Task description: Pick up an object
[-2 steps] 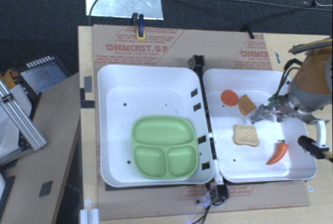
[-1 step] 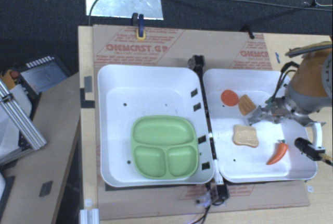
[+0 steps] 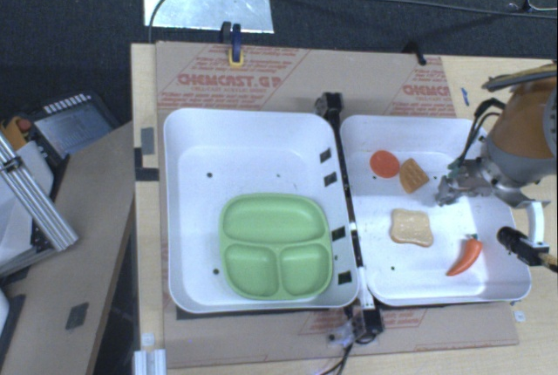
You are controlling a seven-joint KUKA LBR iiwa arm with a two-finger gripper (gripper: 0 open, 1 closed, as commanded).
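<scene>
The right bin (image 3: 488, 133) holds a round red-orange piece (image 3: 384, 163), a tan cracker-like piece (image 3: 413, 175), a pale slice of toast (image 3: 411, 228) and an orange-red chili pepper (image 3: 465, 256). My gripper (image 3: 451, 187) reaches in from the right and hangs low over the bin's right half, just right of the cracker piece and above the toast and the pepper. I see nothing held between its fingers.
The left bin (image 3: 200, 146) bears a green divided plate (image 3: 275, 244) in its front half. A black divider with clips (image 3: 342, 190) runs between the bins. Cardboard (image 3: 261, 72) lies under both bins, with cables across the dark floor behind.
</scene>
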